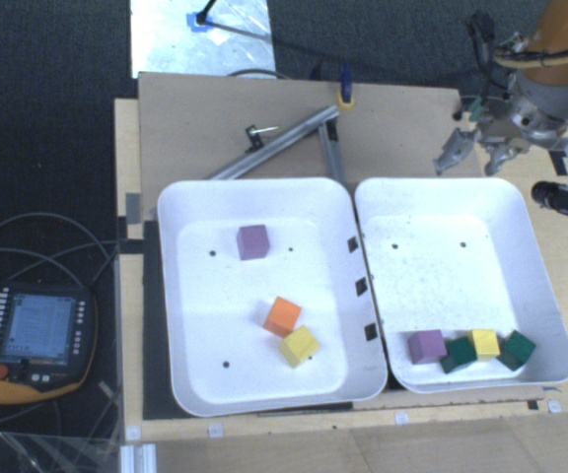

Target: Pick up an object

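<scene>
My gripper [474, 155] hangs open above the far edge of the right bin [521, 215], with nothing between its fingers. In the left bin [180, 264] lie a purple cube [252, 241], an orange cube [282, 315] and a yellow cube [300, 346] touching it. Along the near wall of the right bin sit a purple cube [426, 345], a dark green cube [456, 354], a yellow cube [485, 342] and another dark green cube [517, 348]. All the cubes lie far from the gripper.
A metal bar frame [284, 138] lies on the brown board behind the left bin. A teach pendant [33, 335] with its cable rests on the floor at left. A shiny sheet [200, 23] lies at the far side.
</scene>
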Motion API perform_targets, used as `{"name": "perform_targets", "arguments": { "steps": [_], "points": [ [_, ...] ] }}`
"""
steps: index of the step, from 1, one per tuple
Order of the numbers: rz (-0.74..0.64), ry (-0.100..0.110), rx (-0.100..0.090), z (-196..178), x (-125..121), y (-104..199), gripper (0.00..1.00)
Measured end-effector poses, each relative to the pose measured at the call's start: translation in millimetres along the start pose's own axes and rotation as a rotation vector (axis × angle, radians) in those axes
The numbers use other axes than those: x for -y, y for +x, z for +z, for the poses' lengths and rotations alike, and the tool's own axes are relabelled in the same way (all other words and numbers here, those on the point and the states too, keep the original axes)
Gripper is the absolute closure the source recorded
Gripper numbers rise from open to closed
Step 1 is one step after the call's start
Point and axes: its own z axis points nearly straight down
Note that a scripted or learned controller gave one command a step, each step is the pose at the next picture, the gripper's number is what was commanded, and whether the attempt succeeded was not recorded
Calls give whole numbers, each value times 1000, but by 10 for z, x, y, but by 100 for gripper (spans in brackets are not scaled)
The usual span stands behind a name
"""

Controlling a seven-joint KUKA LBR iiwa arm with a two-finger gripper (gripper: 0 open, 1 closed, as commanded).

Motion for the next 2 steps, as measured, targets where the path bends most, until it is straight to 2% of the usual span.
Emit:
{"name": "perform_targets", "arguments": {
  "steps": [1,2],
  "points": [
    [0,0,1,-2,0,-2,0],
    [3,6,-1,598,69,-10,0]
  ]
}}
